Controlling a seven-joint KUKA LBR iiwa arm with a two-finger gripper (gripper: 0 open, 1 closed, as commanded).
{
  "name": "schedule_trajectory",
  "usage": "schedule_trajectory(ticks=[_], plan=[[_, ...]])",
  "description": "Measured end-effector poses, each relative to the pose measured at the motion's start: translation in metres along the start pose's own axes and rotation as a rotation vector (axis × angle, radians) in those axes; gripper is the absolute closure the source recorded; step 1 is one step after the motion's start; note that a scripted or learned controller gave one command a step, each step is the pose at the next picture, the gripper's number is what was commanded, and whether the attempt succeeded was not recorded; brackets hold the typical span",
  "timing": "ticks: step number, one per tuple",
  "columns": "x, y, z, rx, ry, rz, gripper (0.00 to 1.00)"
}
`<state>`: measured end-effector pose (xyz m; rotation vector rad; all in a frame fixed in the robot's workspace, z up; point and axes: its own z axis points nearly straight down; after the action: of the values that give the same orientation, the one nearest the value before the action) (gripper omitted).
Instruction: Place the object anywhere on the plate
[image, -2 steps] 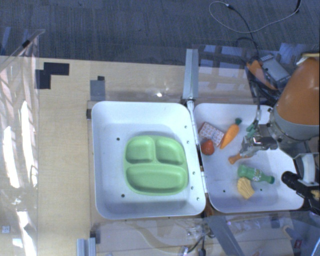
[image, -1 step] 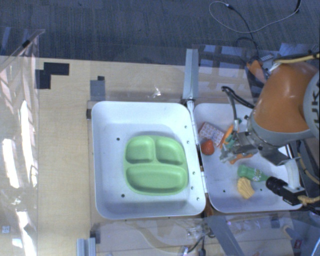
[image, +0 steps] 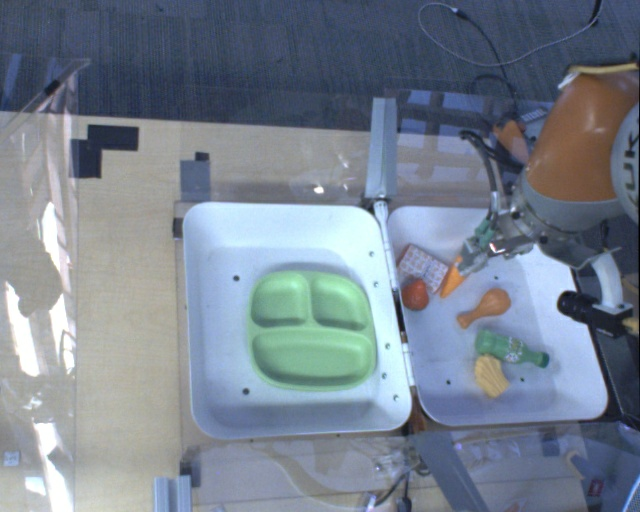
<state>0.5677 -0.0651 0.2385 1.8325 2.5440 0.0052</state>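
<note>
The gripper (image: 478, 250) hangs over the right bin (image: 570, 400), its fingers pinching the top of a toy carrot (image: 452, 279). The green divided plate (image: 310, 330) lies well to its left, in the left bin (image: 215, 400). Just below the gripper lies a toy chicken drumstick (image: 485, 306), with a green bottle (image: 510, 351) beyond that.

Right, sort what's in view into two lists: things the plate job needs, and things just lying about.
Job:
hand, over the right bin
carrot, at the hand's tip; which object is meant is my guess
green plate in the left bin

Lying about:
patterned card
red ball
drumstick
green bottle
yellow piece
</note>
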Motion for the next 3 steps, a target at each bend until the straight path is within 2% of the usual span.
schedule_trajectory(ticks=[1,2,3], plan=[[-0.017,-0.066,-0.112,-0.004,-0.002,0.109,1.0],[0.071,-0.023,-0.035,0.001,0.002,-0.118,1.0],[0.096,0.055,-0.005,-0.001,0.002,-0.443,1.0]])
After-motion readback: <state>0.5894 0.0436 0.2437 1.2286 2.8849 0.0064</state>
